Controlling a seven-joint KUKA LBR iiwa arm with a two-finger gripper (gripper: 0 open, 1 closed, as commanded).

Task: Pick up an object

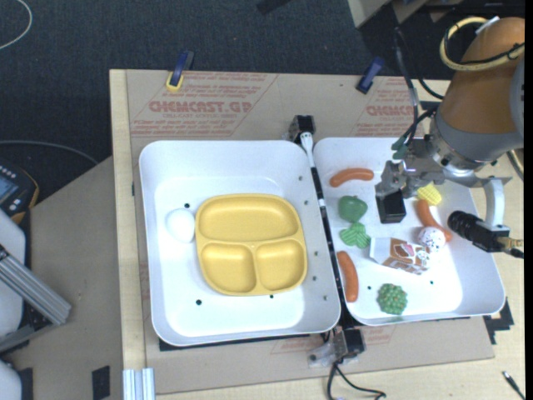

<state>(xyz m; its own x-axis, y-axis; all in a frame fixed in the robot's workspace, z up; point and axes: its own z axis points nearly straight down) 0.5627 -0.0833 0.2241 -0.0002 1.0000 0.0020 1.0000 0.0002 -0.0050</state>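
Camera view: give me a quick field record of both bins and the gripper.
left bin: yellow tray, white egg
right bin: sausages at top, bottom left and right; pepper; two broccoli; corn; wrapper
gripper: above right bin, near corn
held: nothing seen

Bench clutter around the bins

Yellow clamp [176,79] at eleven o'clock, blue clamp [370,80] at one, aluminium rail [32,288] at eight; possibly a dark handheld device [15,192] at nine.
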